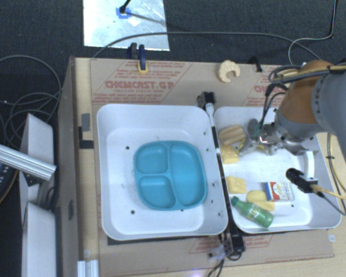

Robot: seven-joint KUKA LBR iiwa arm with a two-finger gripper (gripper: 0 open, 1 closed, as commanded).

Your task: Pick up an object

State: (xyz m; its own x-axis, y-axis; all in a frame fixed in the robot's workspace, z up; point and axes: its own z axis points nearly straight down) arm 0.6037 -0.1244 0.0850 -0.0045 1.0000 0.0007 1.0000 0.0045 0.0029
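Observation:
My gripper (252, 142) hangs low over the upper part of the right bin (320, 212), reaching in from the right. Just left of it lie a tan bread-like piece (230, 134) and a yellow wedge (229, 154); whether it touches either I cannot tell. Lower in the same bin are a pale yellow slab (236, 184), a yellow lemon-like lump (258, 198), a green bottle (252, 210) on its side, and a small white box with red and blue print (278, 191).
The left bin (112, 131) holds a blue divided plate (170, 174). A tan croissant-shaped thing (228, 70) lies on the bench behind the bins. A black clamp (207, 100) sits at the top of the wall between the bins.

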